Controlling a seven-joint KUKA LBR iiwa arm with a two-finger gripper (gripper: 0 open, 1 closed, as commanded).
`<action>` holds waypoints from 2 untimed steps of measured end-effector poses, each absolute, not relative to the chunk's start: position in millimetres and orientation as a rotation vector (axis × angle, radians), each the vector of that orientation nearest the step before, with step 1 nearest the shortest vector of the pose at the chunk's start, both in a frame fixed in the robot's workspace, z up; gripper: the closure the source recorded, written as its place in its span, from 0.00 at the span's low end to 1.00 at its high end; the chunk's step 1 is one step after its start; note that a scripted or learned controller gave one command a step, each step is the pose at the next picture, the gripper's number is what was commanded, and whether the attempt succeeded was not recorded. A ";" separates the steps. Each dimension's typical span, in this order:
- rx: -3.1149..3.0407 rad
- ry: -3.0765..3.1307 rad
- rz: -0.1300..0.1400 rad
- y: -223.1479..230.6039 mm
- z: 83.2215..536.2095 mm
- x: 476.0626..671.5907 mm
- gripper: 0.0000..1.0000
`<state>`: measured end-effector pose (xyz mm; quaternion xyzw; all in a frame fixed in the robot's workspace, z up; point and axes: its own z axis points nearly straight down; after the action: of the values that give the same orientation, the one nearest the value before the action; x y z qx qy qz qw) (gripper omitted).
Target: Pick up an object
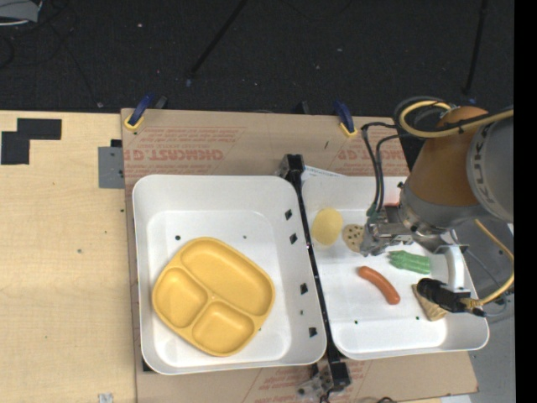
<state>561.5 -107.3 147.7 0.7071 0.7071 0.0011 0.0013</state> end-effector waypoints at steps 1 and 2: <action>2.219 2.219 0.004 -100.0 198.0 568.9 1.00; 2.220 2.219 0.003 -100.6 242.6 569.4 1.00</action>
<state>569.4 -100.6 242.6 0.7073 0.7069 0.0011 0.0014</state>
